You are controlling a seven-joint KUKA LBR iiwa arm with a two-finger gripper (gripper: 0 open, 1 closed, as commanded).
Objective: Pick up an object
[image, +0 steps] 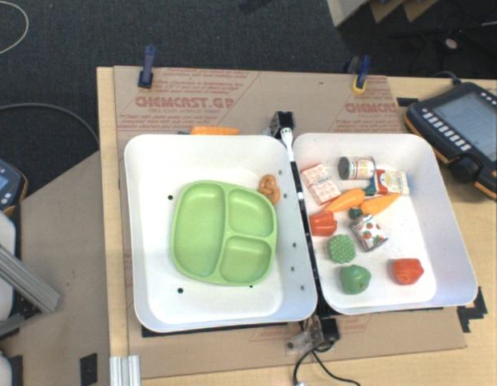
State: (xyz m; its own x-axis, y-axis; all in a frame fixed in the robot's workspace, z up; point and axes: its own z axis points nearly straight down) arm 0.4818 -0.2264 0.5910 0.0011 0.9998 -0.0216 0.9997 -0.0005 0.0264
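Camera view: I see carrot (pixel 363 202), green apple (pixel 355 279), red tomato (pixel 406 271) lying in right bin (pixel 451 244); green divided plate (pixel 224 233) in left bin (pixel 148 215). Pincer state: cannot tell.

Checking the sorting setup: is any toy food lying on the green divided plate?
No. The green divided plate has all three compartments bare; the nearest item, a small brown piece, lies beside it on the left bin floor.
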